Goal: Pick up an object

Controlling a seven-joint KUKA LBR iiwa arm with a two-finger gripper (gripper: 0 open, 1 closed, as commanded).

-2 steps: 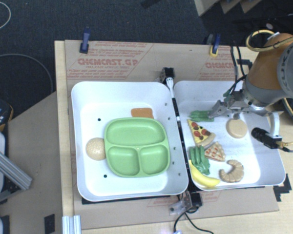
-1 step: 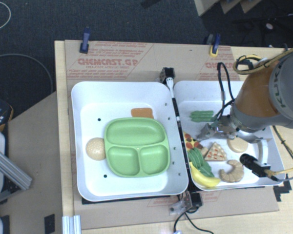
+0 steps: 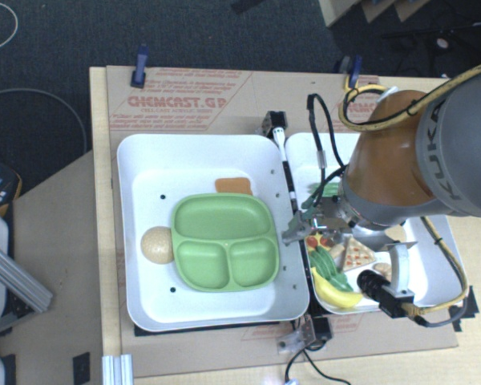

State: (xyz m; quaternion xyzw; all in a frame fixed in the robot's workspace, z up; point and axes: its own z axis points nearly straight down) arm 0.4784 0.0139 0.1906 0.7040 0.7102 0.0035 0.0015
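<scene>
The hand (image 3: 330, 229) hangs low over the right bin (image 3: 305, 147), its grip impossible to read. Nothing lifted; the banana (image 3: 335, 289) lies in the bin.

Green tray (image 3: 224, 241) in left bin (image 3: 136, 175)

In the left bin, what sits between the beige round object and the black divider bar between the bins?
In the camera view, the green divided tray lies between the beige round object and the black divider bar, touching the round object.
</scene>
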